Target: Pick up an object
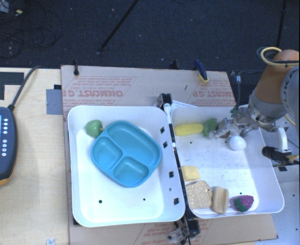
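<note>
White ball (pixel 237 143) beside jaws (pixel 230 128) | broccoli (pixel 209 126), corn (pixel 188 129) near (left)

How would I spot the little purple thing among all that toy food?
Look in the right bin, the one without the blue tray. Follow its near edge to the right corner: the purple toy lies there, just right of the tan bread slice. It alone is purple with a green tip.

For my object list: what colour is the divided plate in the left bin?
Light blue; the plate shows clearly in the camera view.
</note>
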`<state>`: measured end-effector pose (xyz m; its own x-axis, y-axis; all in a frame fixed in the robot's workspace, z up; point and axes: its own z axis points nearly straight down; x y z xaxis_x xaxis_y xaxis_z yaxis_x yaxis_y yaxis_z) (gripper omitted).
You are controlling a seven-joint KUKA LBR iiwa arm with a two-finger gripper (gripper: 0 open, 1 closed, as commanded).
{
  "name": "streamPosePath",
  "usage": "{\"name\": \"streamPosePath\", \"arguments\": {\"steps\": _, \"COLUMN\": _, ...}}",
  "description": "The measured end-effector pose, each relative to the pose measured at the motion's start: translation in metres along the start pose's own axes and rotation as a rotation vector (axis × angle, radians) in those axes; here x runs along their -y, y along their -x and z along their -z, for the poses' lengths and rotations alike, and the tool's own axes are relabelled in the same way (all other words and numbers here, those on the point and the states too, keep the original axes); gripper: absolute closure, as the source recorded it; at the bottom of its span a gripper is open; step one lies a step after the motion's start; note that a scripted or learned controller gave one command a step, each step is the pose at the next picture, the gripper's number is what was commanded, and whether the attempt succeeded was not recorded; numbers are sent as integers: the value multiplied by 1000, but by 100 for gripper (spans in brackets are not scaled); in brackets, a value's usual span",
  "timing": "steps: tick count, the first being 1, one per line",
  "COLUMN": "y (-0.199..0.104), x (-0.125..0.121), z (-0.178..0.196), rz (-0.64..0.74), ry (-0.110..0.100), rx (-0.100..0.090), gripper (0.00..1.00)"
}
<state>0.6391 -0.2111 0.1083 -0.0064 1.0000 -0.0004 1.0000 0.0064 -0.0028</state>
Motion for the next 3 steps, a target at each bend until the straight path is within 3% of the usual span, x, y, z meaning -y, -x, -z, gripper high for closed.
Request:
{"name": "streamPosePath", "arguments": {"steps": 1, "y": -52, "x": -5, "z": -22, "rz": -3, "ry": -1, "rx": -4, "gripper": 0}}
{"name": "streamPosePath", "arguments": {"steps": 2, "y": -19, "x": -6, "z": 55, "rz": -7, "ry": 8, "rx": 3, "gripper": 0}}
{"name": "streamPosePath", "arguments": {"steps": 3, "y": -44, "x": -3, "z": -21, "rz": -5, "ry": -6, "rx": -4, "gripper": 0}}
